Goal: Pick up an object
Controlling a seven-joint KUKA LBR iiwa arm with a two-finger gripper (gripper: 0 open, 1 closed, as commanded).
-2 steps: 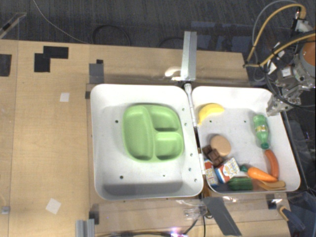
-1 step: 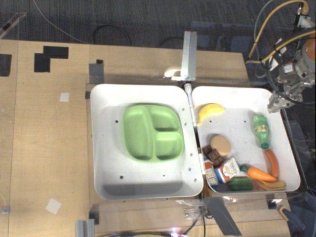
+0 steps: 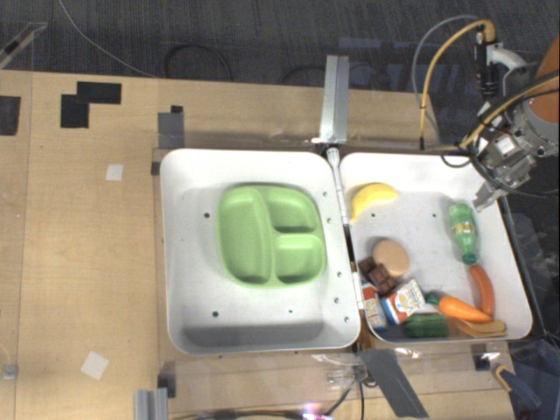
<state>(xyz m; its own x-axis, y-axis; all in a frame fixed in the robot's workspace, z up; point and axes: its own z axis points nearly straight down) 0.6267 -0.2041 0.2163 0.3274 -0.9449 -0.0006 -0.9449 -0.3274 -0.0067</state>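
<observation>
Nothing is lifted yet: the gripper [image 3: 486,196] hangs at the right bin's [image 3: 420,171] upper right edge, its grip state unreadable, just above the green bottle [image 3: 462,230] lying in the bin.

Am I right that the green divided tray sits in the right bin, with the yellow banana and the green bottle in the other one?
Not quite. The camera view shows the green divided tray in the left bin, alone there. The yellow banana and the green bottle do share the other bin, which is the right bin.
</observation>
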